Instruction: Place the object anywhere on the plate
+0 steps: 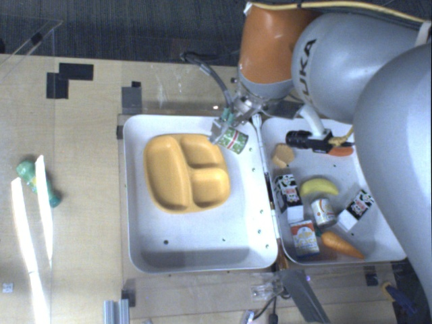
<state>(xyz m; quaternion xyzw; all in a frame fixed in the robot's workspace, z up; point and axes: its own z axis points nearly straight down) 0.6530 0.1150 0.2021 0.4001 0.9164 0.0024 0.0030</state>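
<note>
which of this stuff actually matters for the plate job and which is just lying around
For the job:
- gripper
- small can, held between its fingers
- yellow plate, in the left bin

Just lying about, in the right bin:
- banana
- carrot
- cow-print cartons
- juice box

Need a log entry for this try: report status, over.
End effector shut on small can, over left bin's far right corner. Can at yellow plate's far right rim, not yet down. Nothing between them.
</note>
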